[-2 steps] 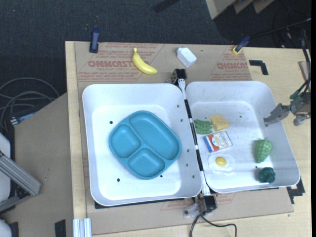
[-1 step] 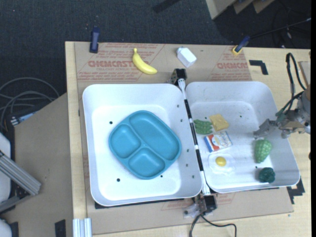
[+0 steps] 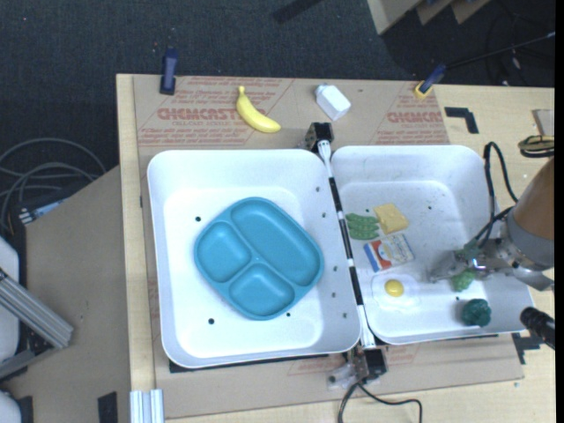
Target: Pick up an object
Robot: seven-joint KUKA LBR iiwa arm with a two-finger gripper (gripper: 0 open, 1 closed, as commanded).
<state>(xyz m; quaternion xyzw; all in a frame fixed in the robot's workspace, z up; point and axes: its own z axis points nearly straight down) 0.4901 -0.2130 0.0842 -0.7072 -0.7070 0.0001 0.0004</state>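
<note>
Right bin (image 3: 414, 170) as landmark: the gripper (image 3: 460, 270) sits low in its right half, directly over a small light-green object (image 3: 463, 281) at its tips. Whether it is wide, narrow or holding cannot be told. A dark-green object (image 3: 476, 311) lies just beside, toward the bin's near-right corner.

place: robotics lab
signs: taped cardboard bench (image 3: 203, 113), two white bins (image 3: 167, 192), loose cables (image 3: 44, 174) on dark carpet (image 3: 88, 25)
</note>
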